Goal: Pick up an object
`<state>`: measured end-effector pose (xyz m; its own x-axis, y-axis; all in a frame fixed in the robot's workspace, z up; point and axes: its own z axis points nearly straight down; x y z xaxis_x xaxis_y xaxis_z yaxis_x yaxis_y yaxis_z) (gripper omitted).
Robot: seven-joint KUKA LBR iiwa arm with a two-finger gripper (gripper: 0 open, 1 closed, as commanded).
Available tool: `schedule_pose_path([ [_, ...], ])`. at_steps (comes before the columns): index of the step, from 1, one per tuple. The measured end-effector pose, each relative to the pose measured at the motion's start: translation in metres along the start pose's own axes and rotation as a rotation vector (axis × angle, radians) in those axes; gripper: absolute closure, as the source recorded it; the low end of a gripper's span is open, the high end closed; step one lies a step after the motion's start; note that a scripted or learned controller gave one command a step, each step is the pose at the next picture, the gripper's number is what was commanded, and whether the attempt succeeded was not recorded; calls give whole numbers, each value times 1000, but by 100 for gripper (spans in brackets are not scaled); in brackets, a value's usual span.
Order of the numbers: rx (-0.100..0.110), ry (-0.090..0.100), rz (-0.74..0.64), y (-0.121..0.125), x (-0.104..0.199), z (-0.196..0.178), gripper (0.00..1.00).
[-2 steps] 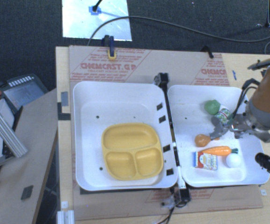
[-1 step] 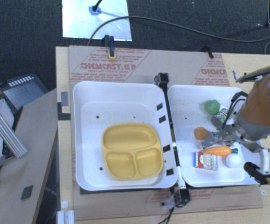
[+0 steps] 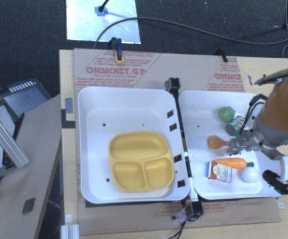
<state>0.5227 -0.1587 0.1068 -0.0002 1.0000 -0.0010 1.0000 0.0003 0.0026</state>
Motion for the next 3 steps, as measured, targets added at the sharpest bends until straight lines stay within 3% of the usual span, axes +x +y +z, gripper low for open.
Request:
schedule_pose_path([
  [3,-5,-1,-5,8,4,-181,100],
])
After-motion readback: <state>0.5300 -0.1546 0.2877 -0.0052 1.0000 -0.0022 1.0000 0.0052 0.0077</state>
